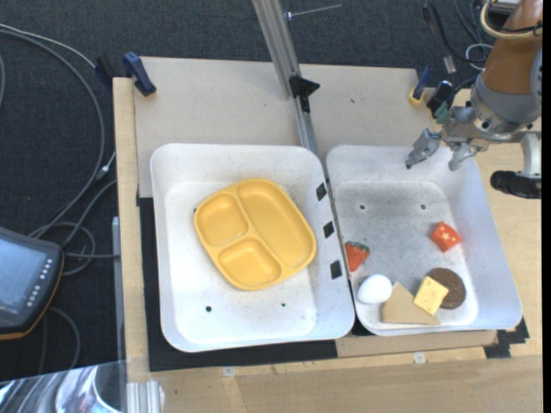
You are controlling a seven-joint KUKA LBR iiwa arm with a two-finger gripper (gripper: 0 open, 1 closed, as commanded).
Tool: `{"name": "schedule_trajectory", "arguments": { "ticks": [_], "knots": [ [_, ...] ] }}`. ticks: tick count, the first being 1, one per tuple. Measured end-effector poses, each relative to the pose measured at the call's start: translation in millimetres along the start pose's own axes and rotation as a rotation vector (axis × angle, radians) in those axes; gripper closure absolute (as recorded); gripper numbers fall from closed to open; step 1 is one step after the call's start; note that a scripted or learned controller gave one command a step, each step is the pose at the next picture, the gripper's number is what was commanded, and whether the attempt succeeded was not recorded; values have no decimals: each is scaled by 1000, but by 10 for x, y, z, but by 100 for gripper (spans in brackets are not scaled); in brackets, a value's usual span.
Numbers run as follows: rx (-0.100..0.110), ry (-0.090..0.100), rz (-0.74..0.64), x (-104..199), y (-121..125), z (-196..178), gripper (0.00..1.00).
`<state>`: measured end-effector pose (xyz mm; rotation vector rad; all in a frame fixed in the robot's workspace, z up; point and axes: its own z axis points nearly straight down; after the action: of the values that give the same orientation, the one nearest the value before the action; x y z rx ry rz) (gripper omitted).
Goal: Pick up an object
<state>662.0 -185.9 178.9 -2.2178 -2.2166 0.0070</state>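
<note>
**Colours in my two bins**

My gripper (439, 151) is grey metal under an orange band. Beside the yellow divided tray (253, 231) in the left white bin (172, 231): a red strawberry (356, 254), white egg (374, 289), yellow cheese cube (430, 296), brown cookie (451, 284), orange-red block (444, 237).

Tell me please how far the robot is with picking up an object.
Nothing looks picked yet. The gripper is open and holds nothing, above the far rim of the right bin. The items lie untouched in that bin: the orange-red block, the strawberry, the white egg, the yellow cheese cube on the brown cookie. The whole task is left: descend, close on one, lift.
</note>
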Motion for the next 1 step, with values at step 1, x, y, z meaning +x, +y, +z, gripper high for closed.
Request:
{"name": "schedule_trajectory", "arguments": {
  "ticks": [1],
  "knots": [
    [1,1,-2,33,-7,634,0]
  ]
}}
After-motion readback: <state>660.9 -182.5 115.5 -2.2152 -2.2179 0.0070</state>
